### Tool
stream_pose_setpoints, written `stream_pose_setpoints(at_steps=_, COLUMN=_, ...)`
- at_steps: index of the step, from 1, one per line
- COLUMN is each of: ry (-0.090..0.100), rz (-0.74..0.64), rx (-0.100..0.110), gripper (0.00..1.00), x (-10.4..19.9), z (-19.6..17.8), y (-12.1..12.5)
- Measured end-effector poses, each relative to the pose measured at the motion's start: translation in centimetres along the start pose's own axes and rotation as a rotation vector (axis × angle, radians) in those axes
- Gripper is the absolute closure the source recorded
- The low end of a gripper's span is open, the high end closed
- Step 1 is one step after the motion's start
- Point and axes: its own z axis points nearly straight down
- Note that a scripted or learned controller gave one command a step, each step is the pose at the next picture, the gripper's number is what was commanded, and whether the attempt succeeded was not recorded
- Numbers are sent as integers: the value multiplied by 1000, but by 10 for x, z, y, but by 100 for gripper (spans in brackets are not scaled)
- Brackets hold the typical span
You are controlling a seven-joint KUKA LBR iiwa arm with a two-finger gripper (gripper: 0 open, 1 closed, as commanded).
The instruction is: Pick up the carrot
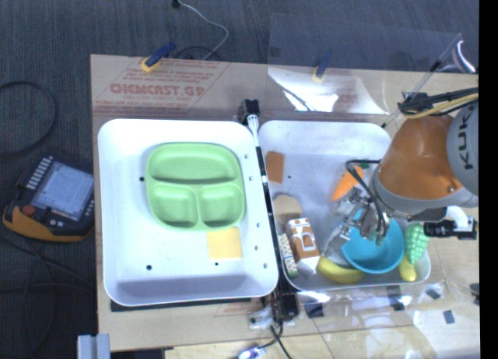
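Hovering by the carrot (343,186) (near the blue bowl (376,252)), the gripper (356,223) leaves jaw state untellable.

lime green tray (194,184) in a white bin (124,194), orange carrot (343,186), bright blue bowl (375,252), yellow banana (339,271), all plain colours

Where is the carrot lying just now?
The carrot lies in the right bin, near its middle, just left of the arm's orange band and above the blue bowl.
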Motion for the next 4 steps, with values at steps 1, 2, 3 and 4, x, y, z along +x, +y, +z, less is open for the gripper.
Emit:
stream_pose_setpoints(at_steps=1, ry=16, rz=64, rx=9, gripper=0, x=-51, z=0, y=13)
stream_pose_setpoints(at_steps=2, ry=22, rz=103, rx=9, gripper=0, x=-121, z=4, y=15)
stream_pose_setpoints(at_steps=3, ry=88, rz=214, rx=19, gripper=0, x=-155, z=6, y=18)
stream_pose_setpoints(at_steps=4, ry=32, rz=605, rx=15, gripper=0, x=-159, z=7, y=14)
